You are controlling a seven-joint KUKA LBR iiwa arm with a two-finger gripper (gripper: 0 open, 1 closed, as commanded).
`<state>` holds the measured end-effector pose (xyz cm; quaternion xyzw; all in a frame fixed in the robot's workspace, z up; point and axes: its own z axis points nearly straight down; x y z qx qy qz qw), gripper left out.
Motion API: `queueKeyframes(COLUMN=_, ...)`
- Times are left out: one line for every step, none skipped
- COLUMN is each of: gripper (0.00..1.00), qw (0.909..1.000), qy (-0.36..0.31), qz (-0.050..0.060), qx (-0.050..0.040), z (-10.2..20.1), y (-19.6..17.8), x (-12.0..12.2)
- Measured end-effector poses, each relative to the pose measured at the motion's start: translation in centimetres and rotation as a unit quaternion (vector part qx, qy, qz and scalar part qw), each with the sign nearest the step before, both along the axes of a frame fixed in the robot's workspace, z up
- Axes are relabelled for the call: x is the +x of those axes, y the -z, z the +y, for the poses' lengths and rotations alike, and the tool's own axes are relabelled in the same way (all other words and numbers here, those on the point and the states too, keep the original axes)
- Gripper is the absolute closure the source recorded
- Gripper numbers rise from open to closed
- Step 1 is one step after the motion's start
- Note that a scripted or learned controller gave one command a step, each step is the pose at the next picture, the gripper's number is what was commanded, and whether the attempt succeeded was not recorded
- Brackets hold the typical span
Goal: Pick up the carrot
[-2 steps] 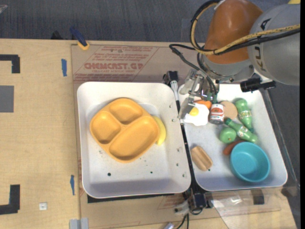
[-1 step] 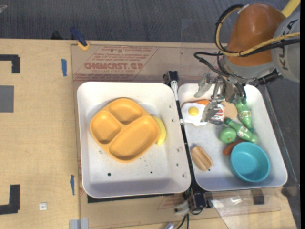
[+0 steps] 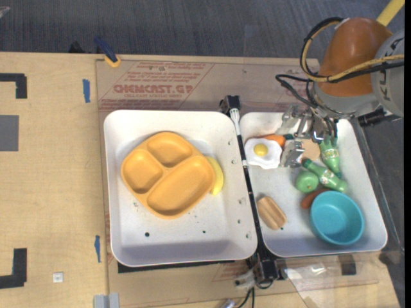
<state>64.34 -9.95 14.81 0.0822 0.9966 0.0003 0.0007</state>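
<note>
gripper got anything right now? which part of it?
Cannot tell. The hand sits low in the right bin, right beside the carrot and fried egg, but nothing is visibly between its fingers, and the carrot is mostly hidden.

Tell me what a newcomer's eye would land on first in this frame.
Probably the orange divided plate, sitting large in the left bin, with a yellow banana-like piece tucked against its right edge. Next, the arm's orange band at upper right, with the gripper low over the back of the right bin, beside a fried egg toy and an orange sliver that may be the carrot. A blue bowl fills that bin's front right corner.
</note>
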Motion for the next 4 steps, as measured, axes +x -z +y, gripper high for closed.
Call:
queueKeyframes(gripper=0.0, qw=0.994, qy=-0.109, qz=-0.006, qx=-0.0008, z=0.2, y=2.9, x=-0.2)
queueKeyframes(gripper=0.0, qw=0.9983, qy=0.056, qz=-0.011, qx=-0.0013, z=0.0, y=4.6, x=0.6)
queueKeyframes(gripper=0.0, qw=0.9712, qy=0.238, qz=-0.014, qx=-0.0013, z=0.2, y=4.6, x=-0.3)
queueKeyframes(gripper=0.0, qw=0.9401, qy=0.341, qz=-0.007, qx=0.0033, z=5.9, y=-4.4, x=-2.1)
